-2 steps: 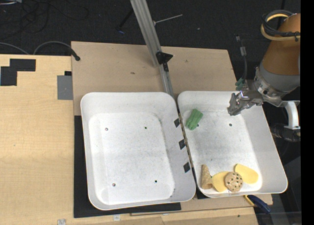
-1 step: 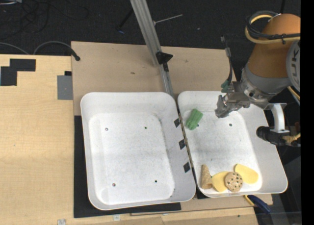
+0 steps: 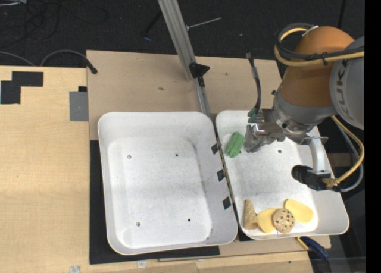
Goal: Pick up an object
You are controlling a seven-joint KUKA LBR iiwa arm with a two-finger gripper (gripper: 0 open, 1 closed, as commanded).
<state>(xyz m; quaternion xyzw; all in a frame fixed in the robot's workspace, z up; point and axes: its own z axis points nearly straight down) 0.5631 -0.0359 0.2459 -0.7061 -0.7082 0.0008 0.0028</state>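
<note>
Two shallow white bins sit side by side on the bench: the left bin point(image 3: 158, 182) and the right bin point(image 3: 280, 176). One green object point(image 3: 234, 144) lies in the right bin near its left wall, towards the far end, tilted on a diagonal. At the near end of the same bin a cluster of four pale items is counted: one tan wedge-shaped piece point(image 3: 249, 213), one yellow round piece point(image 3: 265, 219), one tan disc with dark holes point(image 3: 284, 220) resting against it, and one yellow oval piece point(image 3: 299, 210) behind. The gripper point(image 3: 257, 137) is low over the right bin just beside the green object, on its right side; whether its fingers are spread or pressed together cannot be told from this angle, and nothing is seen between them. One orange band point(image 3: 312, 63) sits above the wrist. The letters "KU" are partly readable on the grey arm housing point(image 3: 351, 84). One slanted metal rail point(image 3: 178, 34) stands behind the bins.
</note>
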